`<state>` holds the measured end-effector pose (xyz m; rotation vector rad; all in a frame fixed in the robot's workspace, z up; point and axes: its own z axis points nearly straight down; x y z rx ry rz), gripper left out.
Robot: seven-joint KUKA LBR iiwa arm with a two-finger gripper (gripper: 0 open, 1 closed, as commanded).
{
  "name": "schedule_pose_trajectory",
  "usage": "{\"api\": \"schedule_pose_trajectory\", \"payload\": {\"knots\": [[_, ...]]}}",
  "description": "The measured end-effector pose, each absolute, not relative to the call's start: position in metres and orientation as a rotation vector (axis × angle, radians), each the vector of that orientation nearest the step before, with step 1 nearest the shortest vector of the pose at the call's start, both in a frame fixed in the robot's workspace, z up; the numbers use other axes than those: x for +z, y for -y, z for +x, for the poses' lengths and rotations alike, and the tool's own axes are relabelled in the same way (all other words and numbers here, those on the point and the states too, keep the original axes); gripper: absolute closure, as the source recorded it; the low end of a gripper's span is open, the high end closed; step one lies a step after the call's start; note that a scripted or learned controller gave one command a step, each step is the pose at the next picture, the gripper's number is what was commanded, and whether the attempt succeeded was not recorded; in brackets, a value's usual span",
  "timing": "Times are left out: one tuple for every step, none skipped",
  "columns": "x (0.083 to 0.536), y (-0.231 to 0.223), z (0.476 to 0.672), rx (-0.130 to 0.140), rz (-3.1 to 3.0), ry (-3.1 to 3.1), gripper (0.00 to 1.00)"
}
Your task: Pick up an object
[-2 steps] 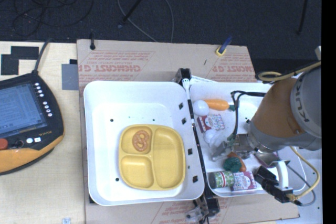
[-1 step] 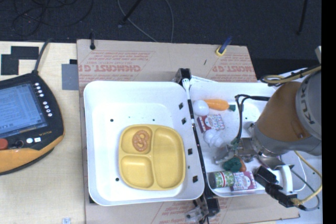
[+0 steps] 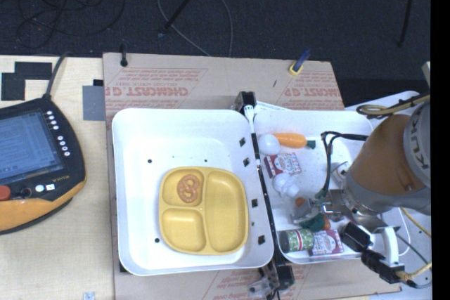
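My arm reaches into the right bin (image 3: 351,121) from the right, and the gripper (image 3: 316,211) hangs low over the bin's front half. Just under it, against the front wall, lies a jar with a green and red label (image 3: 307,241). A small brown piece (image 3: 301,202) and a white lumpy item (image 3: 284,184) sit just left of the gripper. Farther back lie a red-and-white packet (image 3: 283,164), a white ball (image 3: 268,144) and an orange carrot (image 3: 291,140). The arm's bulk hides the right part of the bin.
The left bin (image 3: 140,144) holds a yellow divided plate (image 3: 232,211) with a brown pretzel (image 3: 188,187) in its back-left compartment. A teach pendant (image 3: 31,158) lies on the bench at far left. Cables (image 3: 337,151) run along the arm.
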<state>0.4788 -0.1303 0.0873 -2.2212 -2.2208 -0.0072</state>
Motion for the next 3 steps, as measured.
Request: {"api": "schedule_pose_trajectory", "payload": {"knots": [[0.095,0.132,0.480,-0.007,-2.225,2.211,1.00],[0.184,0.069,0.560,0.006,-2.216,2.219,1.00],[0.184,0.070,0.560,0.009,-2.214,2.220,0.00]]}}
